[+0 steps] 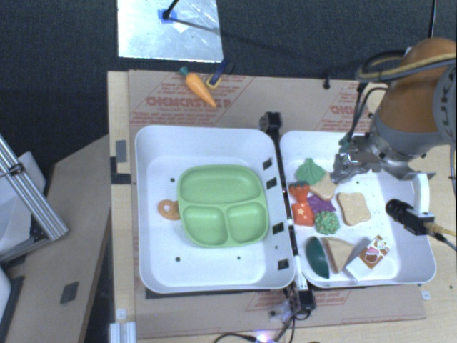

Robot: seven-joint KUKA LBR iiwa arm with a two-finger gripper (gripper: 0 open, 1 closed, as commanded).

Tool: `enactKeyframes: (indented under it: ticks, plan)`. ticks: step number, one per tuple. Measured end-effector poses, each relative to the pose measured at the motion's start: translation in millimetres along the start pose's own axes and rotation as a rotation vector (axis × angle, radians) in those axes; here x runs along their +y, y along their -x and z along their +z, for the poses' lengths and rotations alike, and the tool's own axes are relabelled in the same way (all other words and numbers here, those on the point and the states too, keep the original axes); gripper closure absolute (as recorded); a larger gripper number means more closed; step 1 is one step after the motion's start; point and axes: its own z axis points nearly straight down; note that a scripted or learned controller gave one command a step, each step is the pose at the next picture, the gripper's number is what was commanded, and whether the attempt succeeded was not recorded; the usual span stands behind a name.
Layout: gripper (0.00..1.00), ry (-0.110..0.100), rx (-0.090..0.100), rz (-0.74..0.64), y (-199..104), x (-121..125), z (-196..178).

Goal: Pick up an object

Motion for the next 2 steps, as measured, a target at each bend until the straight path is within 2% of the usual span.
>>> enactKeyframes:
  ticks: [1,2]
  plan:
    - [1.00,-0.002,-0.001,0.004,-6,1,3]
    - [1.00,-0.004,-0.002,0.010,0,4,20]
